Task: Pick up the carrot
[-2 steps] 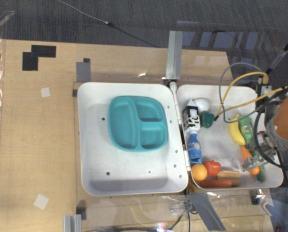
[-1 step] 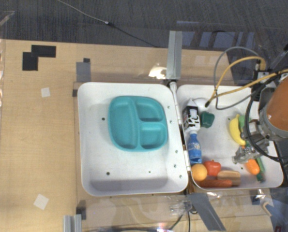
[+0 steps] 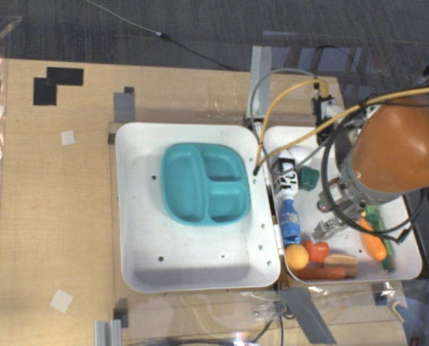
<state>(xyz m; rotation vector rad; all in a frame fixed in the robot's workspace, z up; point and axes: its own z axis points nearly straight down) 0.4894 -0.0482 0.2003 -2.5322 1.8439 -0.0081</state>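
Orange carrot (image 3: 373,245) in right bin (image 3: 414,264), near tool (image 3: 328,227).

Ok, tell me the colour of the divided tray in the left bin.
Teal, seen in the camera view: the divided tray.

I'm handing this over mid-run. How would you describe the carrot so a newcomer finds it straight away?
Look at the right bin, the one crowded with items under the arm's orange band. The carrot lies near that bin's lower right corner, just below the arm. It is a small tapered orange piece beside a green item, and it is slimmer and more pointed than the round yellow-orange fruit at the bin's lower left.
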